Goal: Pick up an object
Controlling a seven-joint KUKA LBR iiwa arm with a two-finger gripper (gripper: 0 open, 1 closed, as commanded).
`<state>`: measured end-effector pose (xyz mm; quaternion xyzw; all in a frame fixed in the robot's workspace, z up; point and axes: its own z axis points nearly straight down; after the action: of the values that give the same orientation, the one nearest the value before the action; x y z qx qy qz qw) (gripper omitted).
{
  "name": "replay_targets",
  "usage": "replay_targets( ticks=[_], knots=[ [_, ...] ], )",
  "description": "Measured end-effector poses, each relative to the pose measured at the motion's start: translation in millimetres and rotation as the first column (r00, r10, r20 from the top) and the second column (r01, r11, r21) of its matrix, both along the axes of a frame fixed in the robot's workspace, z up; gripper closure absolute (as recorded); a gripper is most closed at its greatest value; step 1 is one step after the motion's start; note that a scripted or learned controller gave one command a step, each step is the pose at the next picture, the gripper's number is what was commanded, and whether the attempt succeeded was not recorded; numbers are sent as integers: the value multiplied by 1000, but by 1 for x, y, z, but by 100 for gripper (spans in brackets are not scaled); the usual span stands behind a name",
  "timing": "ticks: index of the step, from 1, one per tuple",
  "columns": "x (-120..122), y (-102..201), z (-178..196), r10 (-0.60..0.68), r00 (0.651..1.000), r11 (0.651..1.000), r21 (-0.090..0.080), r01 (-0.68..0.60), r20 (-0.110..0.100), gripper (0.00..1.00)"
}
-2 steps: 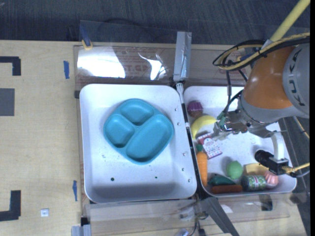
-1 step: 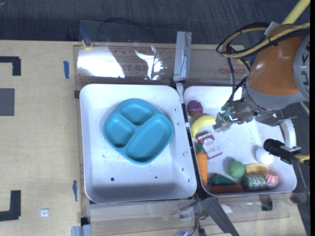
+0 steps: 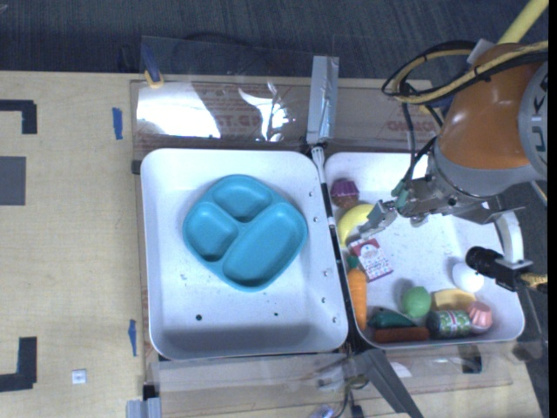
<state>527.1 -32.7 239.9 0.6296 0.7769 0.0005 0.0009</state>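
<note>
Overhead, the grey arm with its orange band (image 3: 483, 111) reaches in from the right above the right-hand shallow white bin (image 3: 500, 268). Its two-finger tool (image 3: 376, 219) hangs over the upper left part of that bin, pointing down and to the left toward a rounded yellow lemon-like object (image 3: 351, 220). The tool's tips lie right at the yellow object's right edge; whether they touch it, and whether the tool is spread or closed, I cannot tell from this view.

Just above the yellow object, near the bin's far wall, sits a small dark purple rounded object (image 3: 345, 189). Just below it lies a small red-and-white printed carton (image 3: 372, 259), tilted. Along the bin's left wall, below the carton, lies an orange carrot-shaped object (image 3: 357, 296), lengthwise front to back. Near the front wall a green round object (image 3: 416, 301) rests beside a yellow banana-like piece (image 3: 454, 299), with a small can bearing a green-and-red label (image 3: 452, 322) lying on its side and a dark flat object (image 3: 396, 320) close to them. A white egg-shaped object (image 3: 468, 277) lies toward the bin's right side.

The left-hand shallow white bin (image 3: 174, 303) holds a turquoise plastic plate with three compartments (image 3: 245, 232), lying flat near its middle. Both bins stand side by side on the light wooden worktop (image 3: 70, 259), their inner walls touching.
</note>
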Motion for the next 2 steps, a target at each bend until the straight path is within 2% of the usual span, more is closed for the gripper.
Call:
replay_targets(
  ticks=[1, 2],
  knots=[
    [-17, -37, -54, 37, 999, 999, 0, -37, -5, 0],
    [-13, -74, -130, -110, 994, 994, 0, 110, -4, 0]
  ],
)
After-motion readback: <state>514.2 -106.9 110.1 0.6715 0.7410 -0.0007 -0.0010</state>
